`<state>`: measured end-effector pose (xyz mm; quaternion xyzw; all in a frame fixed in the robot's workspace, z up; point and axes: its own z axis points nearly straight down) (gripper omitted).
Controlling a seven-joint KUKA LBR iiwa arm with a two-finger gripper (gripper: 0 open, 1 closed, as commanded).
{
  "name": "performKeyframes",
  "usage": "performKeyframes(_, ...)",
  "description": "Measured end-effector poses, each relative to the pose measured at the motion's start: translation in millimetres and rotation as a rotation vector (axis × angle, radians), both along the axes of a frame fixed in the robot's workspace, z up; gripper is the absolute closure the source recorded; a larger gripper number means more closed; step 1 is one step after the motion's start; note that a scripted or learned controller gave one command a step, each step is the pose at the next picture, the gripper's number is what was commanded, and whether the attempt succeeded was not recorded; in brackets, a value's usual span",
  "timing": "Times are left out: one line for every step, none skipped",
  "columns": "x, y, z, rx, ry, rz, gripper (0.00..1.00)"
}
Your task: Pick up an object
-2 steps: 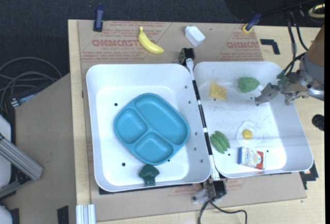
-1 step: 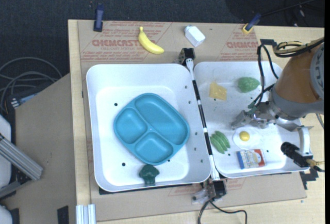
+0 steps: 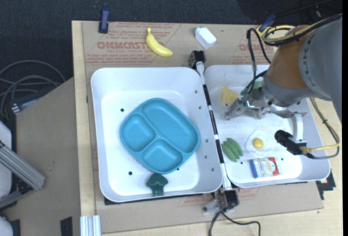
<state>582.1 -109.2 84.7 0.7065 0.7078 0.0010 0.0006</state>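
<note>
Hovering low over the right bin (image 3: 310, 169), claw (image 3: 235, 111) pointing left; spread or pressed together, cannot tell. Lying just above-left of the claw: yellow wedge (image 3: 229, 96). Sitting below: green pea pod (image 3: 232, 149), fried egg (image 3: 258, 143), small packet (image 3: 265, 167). Resting far left: blue divided plate (image 3: 158, 134).
</note>
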Motion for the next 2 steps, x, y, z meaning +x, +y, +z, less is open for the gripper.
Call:
performKeyframes(76.1, -5.6, 0.5, -0.001, 0.001, 0.0, 0.0)
performKeyframes(76.6, -5.6, 10.9, -0.003, -0.002, 0.0, 1.0)
